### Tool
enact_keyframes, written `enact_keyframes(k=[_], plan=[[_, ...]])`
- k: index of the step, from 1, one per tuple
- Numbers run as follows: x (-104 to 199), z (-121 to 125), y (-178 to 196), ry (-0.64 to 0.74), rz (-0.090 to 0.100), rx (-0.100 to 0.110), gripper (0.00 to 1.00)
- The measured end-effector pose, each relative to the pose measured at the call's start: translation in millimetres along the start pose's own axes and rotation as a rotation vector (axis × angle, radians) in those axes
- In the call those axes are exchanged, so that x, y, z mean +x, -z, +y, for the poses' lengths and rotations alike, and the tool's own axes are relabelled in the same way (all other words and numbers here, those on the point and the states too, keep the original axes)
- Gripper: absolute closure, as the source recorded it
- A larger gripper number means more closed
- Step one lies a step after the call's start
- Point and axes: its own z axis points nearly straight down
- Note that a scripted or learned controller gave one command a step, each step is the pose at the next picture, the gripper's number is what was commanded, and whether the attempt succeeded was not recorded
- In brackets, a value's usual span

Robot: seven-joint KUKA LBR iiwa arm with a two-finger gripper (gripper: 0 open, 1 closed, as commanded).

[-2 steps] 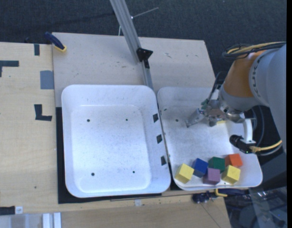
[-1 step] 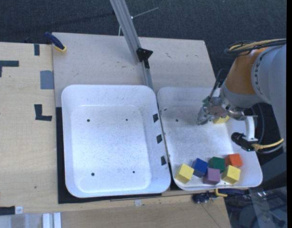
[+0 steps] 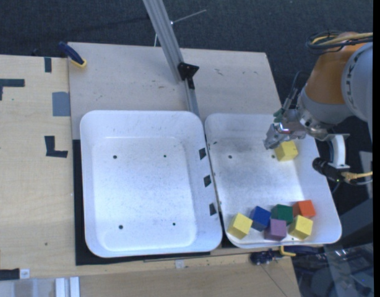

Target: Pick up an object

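**Fingers at a yellow cube in the right bin**

From my station I see the arm (image 3: 338, 73) reaching into the right bin (image 3: 239, 166), its fingers (image 3: 275, 138) low over the far part of the floor. A yellow cube (image 3: 286, 150) sits just beside the fingers, on their near side and touching or almost touching the tips. I cannot tell whether the fingers are spread or closed, nor whether the cube is between them. Well nearer than the fingers, along the bin's front edge, lies a cluster: a yellow block (image 3: 240, 225), blue block (image 3: 260, 217), purple block (image 3: 277, 228), green block (image 3: 281, 213), orange block (image 3: 306, 208) and another yellow one (image 3: 301, 227). The left bin (image 3: 94, 166) lies well left of the fingers on the desk (image 3: 29, 178).
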Motion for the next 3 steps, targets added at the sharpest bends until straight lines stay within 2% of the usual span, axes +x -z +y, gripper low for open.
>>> enact_keyframes(k=[2,3], plan=[[7.7,-12.8,101.4,0.001,0.0,0.0,1.0],[57.3,-19.4,86.7,0.003,0.002,0.007,1.0]])
